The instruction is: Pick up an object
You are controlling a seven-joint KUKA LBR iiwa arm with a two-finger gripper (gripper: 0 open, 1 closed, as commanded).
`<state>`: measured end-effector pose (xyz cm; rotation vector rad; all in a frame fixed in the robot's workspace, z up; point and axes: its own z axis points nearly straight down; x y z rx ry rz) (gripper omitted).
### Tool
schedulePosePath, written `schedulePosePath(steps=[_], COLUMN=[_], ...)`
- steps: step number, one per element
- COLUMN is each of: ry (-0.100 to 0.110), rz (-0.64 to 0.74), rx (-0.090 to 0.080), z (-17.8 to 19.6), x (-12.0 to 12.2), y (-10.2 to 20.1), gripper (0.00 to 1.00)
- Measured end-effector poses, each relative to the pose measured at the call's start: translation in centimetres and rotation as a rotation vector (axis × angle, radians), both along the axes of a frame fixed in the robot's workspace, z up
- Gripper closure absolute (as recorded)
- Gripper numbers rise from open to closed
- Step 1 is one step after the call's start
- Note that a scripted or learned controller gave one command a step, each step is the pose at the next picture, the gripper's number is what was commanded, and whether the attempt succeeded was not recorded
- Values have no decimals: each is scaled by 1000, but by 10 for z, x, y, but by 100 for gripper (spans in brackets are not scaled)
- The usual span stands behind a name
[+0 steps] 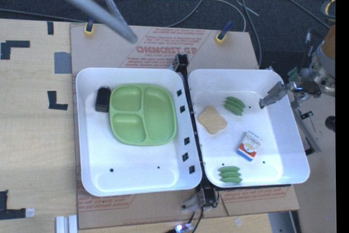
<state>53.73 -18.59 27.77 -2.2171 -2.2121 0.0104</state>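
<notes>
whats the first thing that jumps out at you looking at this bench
The big green divided plate in the left bin stands out first, with a small black block touching its left edge. The right bin holds scattered small things: a tan bread slice, two green pea pods and a small white, red and blue packet. The gripper reaches over that bin's upper right rim.

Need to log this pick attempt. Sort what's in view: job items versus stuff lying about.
Job, candidates in the right bin:
upper green pods
tan bread slice
small box
lower green pods
gripper

Lying about, left bin:
green divided plate
black block
</notes>
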Motion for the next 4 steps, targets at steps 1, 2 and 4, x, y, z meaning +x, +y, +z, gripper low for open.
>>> schedulePosePath(steps=[1, 2, 4], ry=[-10, -5, -5], rz=[3, 4, 4], rx=[-2, -2, -2], z=[6, -47, -153], x=[2, 11, 22], y=[0, 1, 8], gripper=[0, 0, 0])
